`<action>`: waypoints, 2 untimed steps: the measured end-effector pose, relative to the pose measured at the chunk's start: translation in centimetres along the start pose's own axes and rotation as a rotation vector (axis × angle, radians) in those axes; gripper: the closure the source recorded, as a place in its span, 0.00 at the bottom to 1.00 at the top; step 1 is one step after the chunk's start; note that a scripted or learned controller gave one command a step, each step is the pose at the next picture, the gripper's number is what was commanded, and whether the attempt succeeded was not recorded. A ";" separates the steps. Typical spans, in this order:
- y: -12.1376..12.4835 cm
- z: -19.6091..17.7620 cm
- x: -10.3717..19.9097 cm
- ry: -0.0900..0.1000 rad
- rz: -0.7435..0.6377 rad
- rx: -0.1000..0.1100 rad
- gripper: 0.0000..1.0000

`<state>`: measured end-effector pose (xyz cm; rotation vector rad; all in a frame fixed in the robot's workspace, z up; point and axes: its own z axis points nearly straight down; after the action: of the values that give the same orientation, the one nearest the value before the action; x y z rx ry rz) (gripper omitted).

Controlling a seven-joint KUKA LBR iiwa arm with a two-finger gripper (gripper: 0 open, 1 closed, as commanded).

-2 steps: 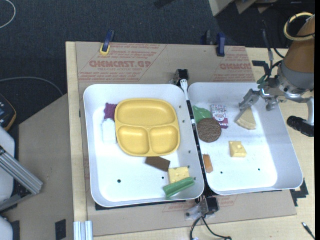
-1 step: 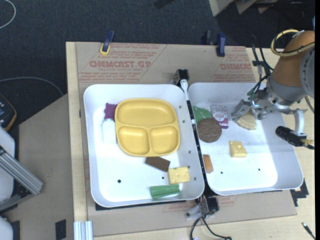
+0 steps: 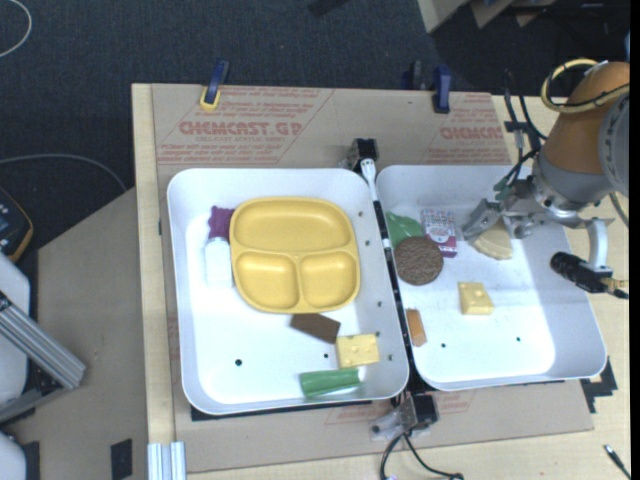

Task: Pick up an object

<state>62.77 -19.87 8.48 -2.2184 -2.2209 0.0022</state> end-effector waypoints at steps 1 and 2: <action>0.1 -1.1 0.0 -0.001 0.000 -0.003 1.00; 0.0 -5.5 0.1 -0.003 0.001 -0.009 1.00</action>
<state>62.82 -19.76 13.94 -2.2251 -2.2262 -0.0039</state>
